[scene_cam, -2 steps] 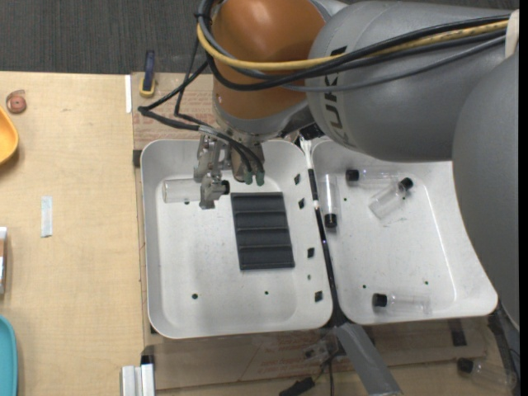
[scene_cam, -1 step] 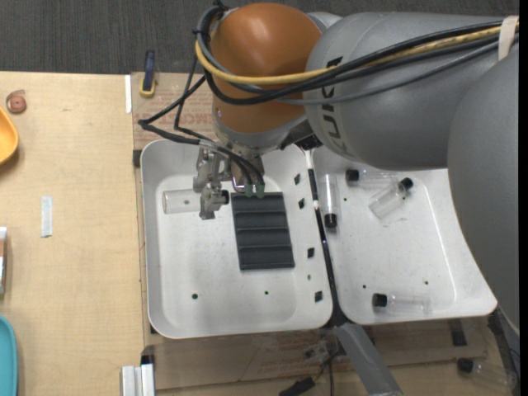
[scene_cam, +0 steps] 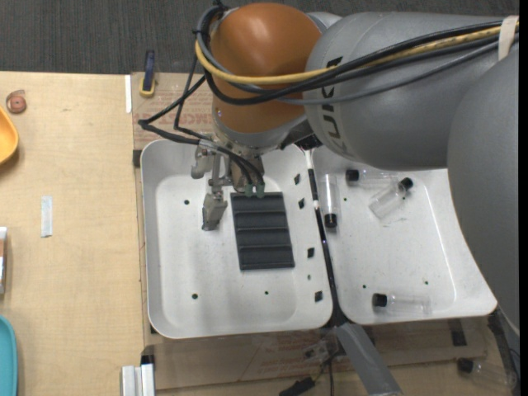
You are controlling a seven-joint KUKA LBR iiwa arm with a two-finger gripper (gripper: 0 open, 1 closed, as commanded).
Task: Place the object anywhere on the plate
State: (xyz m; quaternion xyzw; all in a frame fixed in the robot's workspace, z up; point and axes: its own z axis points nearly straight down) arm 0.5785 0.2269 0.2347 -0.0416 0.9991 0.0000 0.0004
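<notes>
At far left, pale wood bench, with dark ribbed flooring behind it at 12 o'clock. Left bin: gripper hangs low over the floor, toward 11 o'clock from bin centre; open or closed, cannot tell. Nearest tube, clear with a black cap, lies along the seam between the bins, 3 o'clock from the gripper, apart from it. Right bin: second tube farther out at 3 o'clock, third tube at 4 o'clock by the front rim.
</notes>
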